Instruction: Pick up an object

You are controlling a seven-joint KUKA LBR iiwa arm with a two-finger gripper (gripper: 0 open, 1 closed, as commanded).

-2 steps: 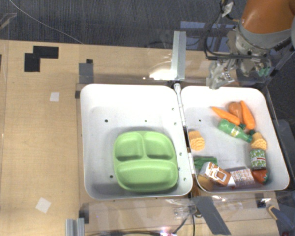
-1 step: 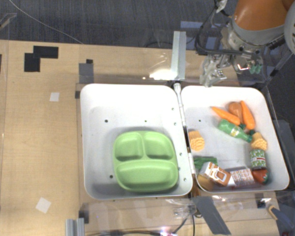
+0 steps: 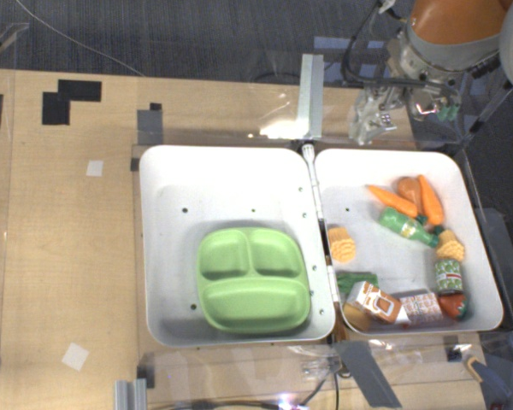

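**A:** Where are you now?

**B:** My jaws (image 3: 378,118) hang at the upper right of the frame, over the worktop (image 3: 60,254) just beyond the far rim of the right bin (image 3: 372,229). Whether they are spread or pressed together I cannot tell; they blur against the clutter there. Nothing shows between them.

**A:** And what is there to pick?

**B:** All of it lies in the right bin. Two carrots (image 3: 410,196) lie touching near the far wall, a green bottle (image 3: 408,226) just below them, a corn piece (image 3: 341,246) by the divider, and a carton (image 3: 374,304) packed against other things along the lower edge. The left bin (image 3: 171,195) carries a green tray (image 3: 253,278).

**A:** What might spoil the try?

**B:** Crowding, I judge. The carrots and bottle sit so close that I could straddle two and squeeze one out sideways. The lower-edge heap is hard against the wall, so a finger may strike the rim. The corn stands apart, but it looks round and could roll off.
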